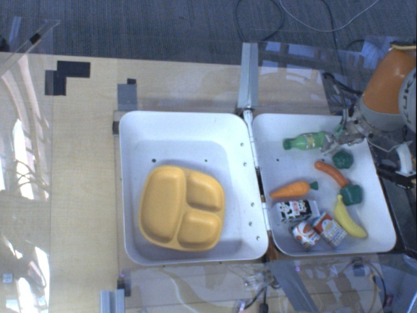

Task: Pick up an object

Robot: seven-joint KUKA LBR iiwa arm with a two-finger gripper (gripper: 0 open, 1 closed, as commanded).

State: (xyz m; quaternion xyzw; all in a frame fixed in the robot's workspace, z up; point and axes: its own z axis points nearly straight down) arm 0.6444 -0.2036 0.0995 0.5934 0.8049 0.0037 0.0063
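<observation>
Carrot [291,189] (right bin [260,175], among toys)

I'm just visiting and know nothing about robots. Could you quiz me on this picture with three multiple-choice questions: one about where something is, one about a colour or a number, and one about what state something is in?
1. Where does the yellow three-compartment plastic tray lie?
A. In the left white bin
B. In the right white bin
C. On the wooden bench outside the bins

2. How many orange toy carrots are in the right bin?
A. None
B. Two
C. Five

3. How does the green plastic bottle rest?
A. Standing upright
B. Lying on its side
C. Hanging from the gripper

Answers:
1. A: the tray sits on the left bin's floor, apart from the toys.
2. B: one carrot lies near the bin's middle, another carrot right of it.
3. B: its length runs flat along the bin floor, near the gripper at the bin's far right corner.
</observation>
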